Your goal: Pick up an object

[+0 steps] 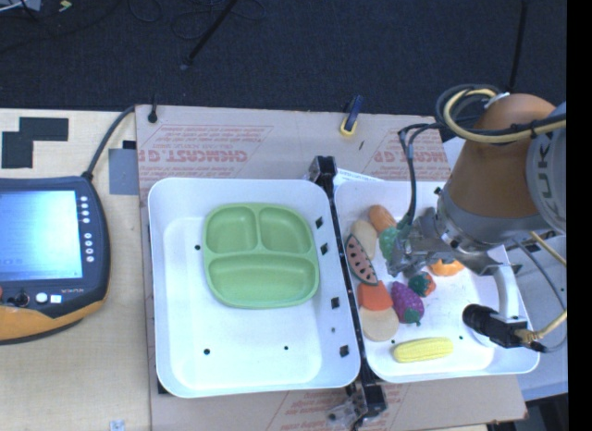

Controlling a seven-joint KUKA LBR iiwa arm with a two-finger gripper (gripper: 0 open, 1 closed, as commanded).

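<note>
My gripper (407,253) hangs low over the middle of the right bin (504,360), among several toy foods. A green piece (389,238) sits right against its left side; whether it is held I cannot tell. Just below lie a purple grape bunch (407,301) and a small green-and-red piece (423,283). A watermelon slice (362,259) and a beige piece (362,233) lie to the left. An orange sausage shape (381,215) is behind, an orange piece (450,269) to the right. A yellow corn cob (423,350) rests near the front wall.
The left bin (185,346) holds a green divided plate (260,255). An orange-red piece (375,296) and a tan piece (378,325) lie by the divider between the bins. A tablet controller (46,244) sits on the bench at far left.
</note>
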